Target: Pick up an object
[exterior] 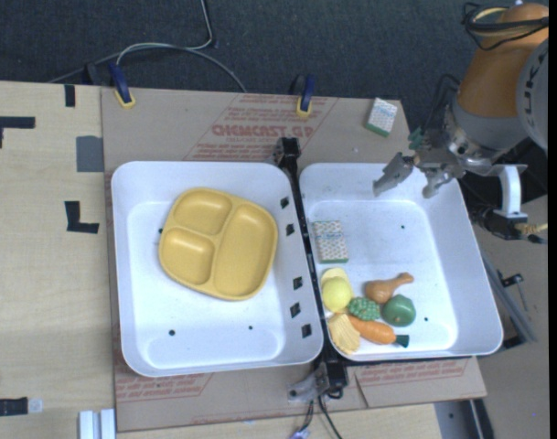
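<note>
Two shallow white plastic bins sit side by side on the worktop, the left bin (132,245) and the right bin (443,245) meeting along a black clipped seam. The grey arm with its orange band (498,71) reaches in from the right edge of the worktop, wrist bent downward, so that the claw (413,179) hangs over the far edge of the right bin. Its two grey fingers (388,177) are spread apart with nothing between them.

Several toy foods cluster in the near left corner of the right bin: a yellow lemon (336,293), a pale yellow banana (343,334), an orange carrot (373,330) lying with its long axis along the near edge and its tip toward the right, a brown chicken drumstick (388,287) pointing its bone end up and to the right, and a green round pepper (400,311). A small patterned packet (331,241) lies flat by the seam, its long axis running from far edge to near edge.

One yellow three-compartment plate (218,243) rests in the left bin. A small green and white box (382,116) sits on the brown cardboard sheet (214,126) beyond the right bin. Red printing on the cardboard is too blurred to read.
</note>
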`<state>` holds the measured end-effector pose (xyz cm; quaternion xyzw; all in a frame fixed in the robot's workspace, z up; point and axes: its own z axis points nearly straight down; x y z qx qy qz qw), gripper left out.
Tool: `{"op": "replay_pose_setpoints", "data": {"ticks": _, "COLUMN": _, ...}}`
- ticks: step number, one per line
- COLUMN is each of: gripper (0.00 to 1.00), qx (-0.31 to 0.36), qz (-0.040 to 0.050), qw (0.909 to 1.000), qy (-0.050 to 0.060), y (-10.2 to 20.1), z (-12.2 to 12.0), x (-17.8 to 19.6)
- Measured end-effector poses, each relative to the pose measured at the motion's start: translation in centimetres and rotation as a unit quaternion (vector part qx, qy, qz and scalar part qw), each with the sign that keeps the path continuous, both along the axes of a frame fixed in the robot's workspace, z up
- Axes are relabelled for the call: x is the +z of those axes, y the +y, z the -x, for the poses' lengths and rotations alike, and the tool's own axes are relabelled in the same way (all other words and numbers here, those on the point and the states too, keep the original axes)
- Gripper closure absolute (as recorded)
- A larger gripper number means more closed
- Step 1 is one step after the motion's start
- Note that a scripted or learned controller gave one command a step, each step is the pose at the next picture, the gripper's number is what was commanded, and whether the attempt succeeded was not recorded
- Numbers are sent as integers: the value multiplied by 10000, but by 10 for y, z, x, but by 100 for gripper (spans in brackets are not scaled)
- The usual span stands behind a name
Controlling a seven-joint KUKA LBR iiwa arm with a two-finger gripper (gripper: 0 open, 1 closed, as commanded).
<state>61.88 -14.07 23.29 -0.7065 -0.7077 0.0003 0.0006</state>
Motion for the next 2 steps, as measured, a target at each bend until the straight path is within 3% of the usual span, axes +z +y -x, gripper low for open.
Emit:
{"op": "replay_pose_setpoints", "data": {"ticks": 1, "gripper": 0, "qx": -5, "qz": -5, "qw": 10000, "qy": 15, "y": 21, "z": 75, "x": -98}}
{"op": "replay_pose_setpoints", "data": {"ticks": 2, "gripper": 0, "qx": -4, "qz": 2, "qw": 10000, "qy": -20, "y": -2, "z": 109, "x": -147}}
